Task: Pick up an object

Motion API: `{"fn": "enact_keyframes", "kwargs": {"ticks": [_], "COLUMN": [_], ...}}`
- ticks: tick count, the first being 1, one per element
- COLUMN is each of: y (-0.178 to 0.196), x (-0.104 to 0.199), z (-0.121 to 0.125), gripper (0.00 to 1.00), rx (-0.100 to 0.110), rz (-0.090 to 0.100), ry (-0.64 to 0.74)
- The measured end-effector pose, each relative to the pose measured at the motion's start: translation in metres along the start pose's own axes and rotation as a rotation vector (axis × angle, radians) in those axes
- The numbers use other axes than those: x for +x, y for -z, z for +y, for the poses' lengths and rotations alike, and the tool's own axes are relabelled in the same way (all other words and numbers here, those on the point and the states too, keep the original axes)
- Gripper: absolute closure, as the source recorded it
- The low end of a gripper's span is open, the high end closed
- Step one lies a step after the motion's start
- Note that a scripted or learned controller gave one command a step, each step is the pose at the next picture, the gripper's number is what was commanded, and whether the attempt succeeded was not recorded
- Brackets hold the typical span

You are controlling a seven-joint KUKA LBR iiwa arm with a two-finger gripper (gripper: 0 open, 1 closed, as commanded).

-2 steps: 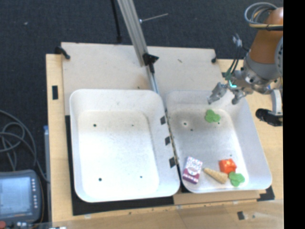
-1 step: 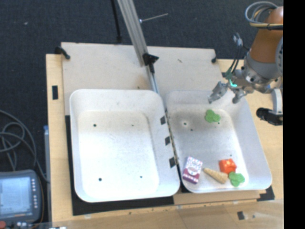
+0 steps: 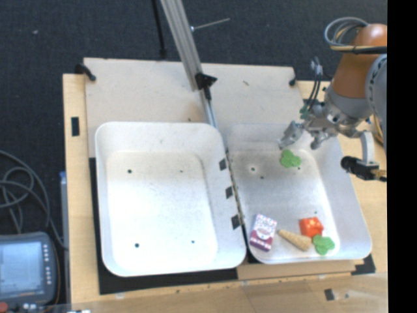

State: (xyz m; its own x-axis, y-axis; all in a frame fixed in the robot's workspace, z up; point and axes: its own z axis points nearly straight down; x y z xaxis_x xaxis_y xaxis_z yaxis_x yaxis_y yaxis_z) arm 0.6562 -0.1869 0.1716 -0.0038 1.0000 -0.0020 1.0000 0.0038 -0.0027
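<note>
A: Start from the left. What's in the left bin?

B: I see no objects on its floor. The right bin holds everything: along its near edge a small purple-and-white carton, just beside it a tan cone-shaped piece, then a red block with a green lump touching its near side. Farther back, apart from that cluster, lies a small green object.

A: And the pick, how far along?

B: Not done, by my reading. The gripper sits just above and behind that green object, fingers spread apart, with nothing between them. The green piece looks to be resting on the bin floor.

A: So what remains?

B: Lowering around it, pinching, lifting. That's essentially the whole grasp.

A: The arm's pose?

B: It reaches in from the right, orange band above the wrist, wrist bent down toward the bin's far corner.
</note>
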Motion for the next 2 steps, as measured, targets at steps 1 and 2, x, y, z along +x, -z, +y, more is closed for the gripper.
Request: {"fn": "enact_keyframes", "kwargs": {"ticks": [1, 2], "y": [-0.043, -0.071], "x": [-0.005, -0.007], "z": [-0.004, -0.003], "gripper": [0.0, 0.0], "rx": [0.0, -0.004], "rz": [-0.001, -0.002], "ry": [-0.004, -0.004]}}
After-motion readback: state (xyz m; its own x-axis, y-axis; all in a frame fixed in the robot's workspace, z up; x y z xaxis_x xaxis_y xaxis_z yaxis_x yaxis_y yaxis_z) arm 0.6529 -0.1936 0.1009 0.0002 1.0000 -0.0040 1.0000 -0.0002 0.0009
